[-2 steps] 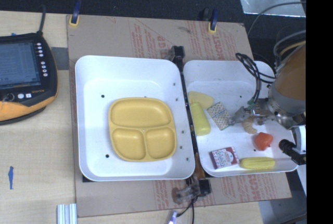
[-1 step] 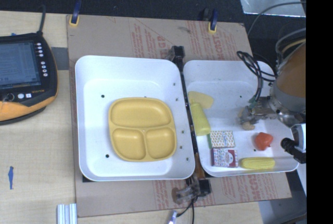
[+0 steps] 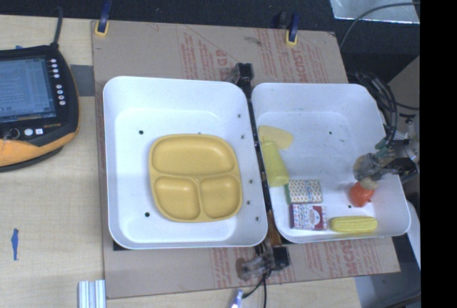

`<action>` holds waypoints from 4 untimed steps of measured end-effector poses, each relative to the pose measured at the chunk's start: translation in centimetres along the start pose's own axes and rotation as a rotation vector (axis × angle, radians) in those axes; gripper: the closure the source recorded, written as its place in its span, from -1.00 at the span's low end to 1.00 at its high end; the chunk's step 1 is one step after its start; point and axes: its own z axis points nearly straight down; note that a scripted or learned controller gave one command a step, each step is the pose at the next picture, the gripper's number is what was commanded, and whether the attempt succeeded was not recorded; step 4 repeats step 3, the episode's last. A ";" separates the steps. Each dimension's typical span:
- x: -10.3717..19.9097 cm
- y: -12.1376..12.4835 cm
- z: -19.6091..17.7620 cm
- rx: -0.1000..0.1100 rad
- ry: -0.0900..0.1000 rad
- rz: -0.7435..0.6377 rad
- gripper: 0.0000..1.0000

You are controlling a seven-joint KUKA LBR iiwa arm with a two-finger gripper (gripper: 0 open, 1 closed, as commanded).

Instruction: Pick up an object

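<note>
Low over the right bin [image 3: 321, 96], close to its right wall: jaws, dark and blurred among cables, so cannot tell whether wide, narrow or closed on anything. Just below them and slightly to the left, a small red-orange object [image 3: 360, 194] on the bin floor; touching them or merely beside them, impossible to say. Nearer the front wall, a yellow corn cob [image 3: 353, 225] lying crosswise. Left of that, two small printed boxes: a red-and-white one [image 3: 308, 216] in front and a speckled one [image 3: 305, 191] just behind, close together. Along the bin's left wall, a long yellow piece [image 3: 274, 164] lying lengthwise, with a paler yellow piece [image 3: 277, 135] at its far end.

Alongside, in the left bin [image 3: 107, 156], a yellow divided plate [image 3: 195, 176] with three compartments, flat and roughly centred. Under both bins, a brown cardboard sheet [image 3: 214, 42] held by two clamps at its far edge. Well apart on the counter [image 3: 43, 228], at the far left, a control tablet [image 3: 28, 103] with an orange rim and lit screen.
</note>
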 end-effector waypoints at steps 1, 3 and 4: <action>2.5 13.9 2.6 0.004 0.004 -0.005 1.00; 17.0 10.4 -4.7 0.006 0.006 -0.006 1.00; 17.0 10.4 -4.7 0.006 0.006 -0.006 1.00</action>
